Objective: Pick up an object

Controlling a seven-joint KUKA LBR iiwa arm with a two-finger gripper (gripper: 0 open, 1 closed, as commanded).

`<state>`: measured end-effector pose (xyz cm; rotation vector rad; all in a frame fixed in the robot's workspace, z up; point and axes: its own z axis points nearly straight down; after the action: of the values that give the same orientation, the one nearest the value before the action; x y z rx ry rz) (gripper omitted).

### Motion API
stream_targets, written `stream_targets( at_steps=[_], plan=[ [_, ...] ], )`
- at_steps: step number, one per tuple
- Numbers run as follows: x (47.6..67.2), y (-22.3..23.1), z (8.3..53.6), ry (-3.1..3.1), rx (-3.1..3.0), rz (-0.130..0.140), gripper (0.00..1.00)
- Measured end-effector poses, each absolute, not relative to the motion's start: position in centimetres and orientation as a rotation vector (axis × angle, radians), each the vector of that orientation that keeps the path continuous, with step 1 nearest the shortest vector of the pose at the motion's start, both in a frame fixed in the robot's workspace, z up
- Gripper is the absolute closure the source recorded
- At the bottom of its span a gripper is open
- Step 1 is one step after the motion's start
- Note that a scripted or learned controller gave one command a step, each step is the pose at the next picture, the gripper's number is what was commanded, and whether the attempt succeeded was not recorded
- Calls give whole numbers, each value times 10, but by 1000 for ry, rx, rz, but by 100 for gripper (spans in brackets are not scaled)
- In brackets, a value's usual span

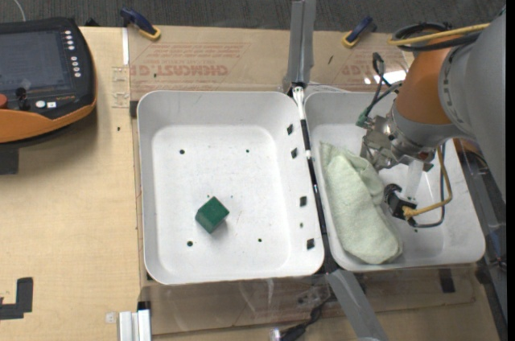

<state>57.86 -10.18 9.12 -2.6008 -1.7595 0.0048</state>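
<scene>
white plastic makes up both bins, and the left bin (161, 195) serves as the landmark here. a small green block (212, 215) sits on that bin's floor, toward its near edge and a little left of its middle, lying free with nothing touching it. directly right of the left bin, across the divider, the right bin (459, 247) holds a pale green cloth (358, 207) bunched along its left wall. the gripper (385, 157) hangs low over the cloth's far right part, under the orange band of the arm (451, 82); whether its fingers are spread or closed cannot be told from this angle. well left of the left bin, a teach pendant (40, 74) rests on the bench.
</scene>
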Motion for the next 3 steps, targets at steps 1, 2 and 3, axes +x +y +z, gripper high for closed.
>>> stream_targets(
  at_steps=[1,2,3],
  plan=[
    [487,-95,91,-1747,-2609,3,100],
    [514,-126,147,-1499,-2760,4,100],
    [487,-63,217,-1645,-2675,5,100]
  ],
)
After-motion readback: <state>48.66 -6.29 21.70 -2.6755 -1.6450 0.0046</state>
